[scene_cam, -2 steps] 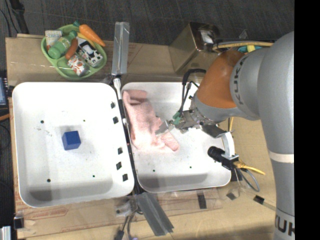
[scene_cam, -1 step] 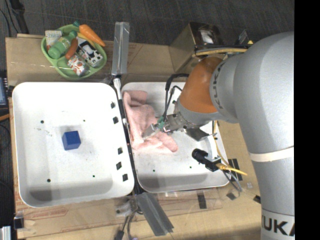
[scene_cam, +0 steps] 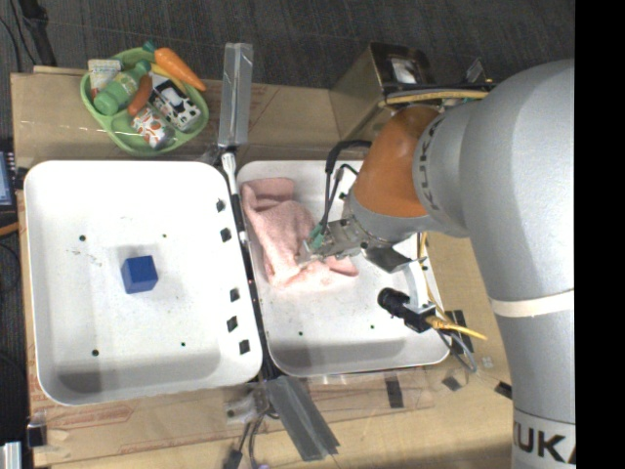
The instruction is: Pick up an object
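A crumpled pink cloth (scene_cam: pixel 276 231) lies in the right bin (scene_cam: pixel 332 345), against its left wall and stretching toward the middle. My gripper (scene_cam: pixel 319 245) is down on the cloth's right part, reaching in from the right under the orange band of the arm. Its tips sit right at the fabric, with a fold of pink cloth beside them. A blue cube (scene_cam: pixel 140 273) rests alone in the left bin (scene_cam: pixel 59 223), left of its middle.
A green bowl (scene_cam: pixel 109 130) with toy food, including an orange carrot, stands on the bench beyond the left bin. A metal divider runs between the two bins. The big grey arm covers the right side of the right bin.
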Controlling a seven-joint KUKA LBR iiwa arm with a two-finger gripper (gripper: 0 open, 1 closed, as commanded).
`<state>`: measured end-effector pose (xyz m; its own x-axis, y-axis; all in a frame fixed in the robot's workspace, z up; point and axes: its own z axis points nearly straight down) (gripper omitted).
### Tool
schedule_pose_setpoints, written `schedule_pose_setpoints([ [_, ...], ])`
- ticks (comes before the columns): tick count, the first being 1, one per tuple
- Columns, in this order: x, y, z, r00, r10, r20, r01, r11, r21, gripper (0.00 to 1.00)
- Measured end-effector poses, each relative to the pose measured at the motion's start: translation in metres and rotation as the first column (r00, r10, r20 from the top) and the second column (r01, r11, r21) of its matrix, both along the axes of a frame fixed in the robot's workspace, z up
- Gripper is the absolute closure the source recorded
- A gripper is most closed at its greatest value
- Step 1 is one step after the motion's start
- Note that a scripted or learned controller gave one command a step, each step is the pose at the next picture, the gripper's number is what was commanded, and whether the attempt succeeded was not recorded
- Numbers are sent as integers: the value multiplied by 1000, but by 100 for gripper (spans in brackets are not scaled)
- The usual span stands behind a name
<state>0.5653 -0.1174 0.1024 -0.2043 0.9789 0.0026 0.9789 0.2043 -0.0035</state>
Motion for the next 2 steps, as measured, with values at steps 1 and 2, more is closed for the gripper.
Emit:
schedule_pose_setpoints([
  [1,0,0,0,1000,0,0,0,1000,-1,0],
  [2,8,16,-9,997,72,2,-72,997,-3,0],
])
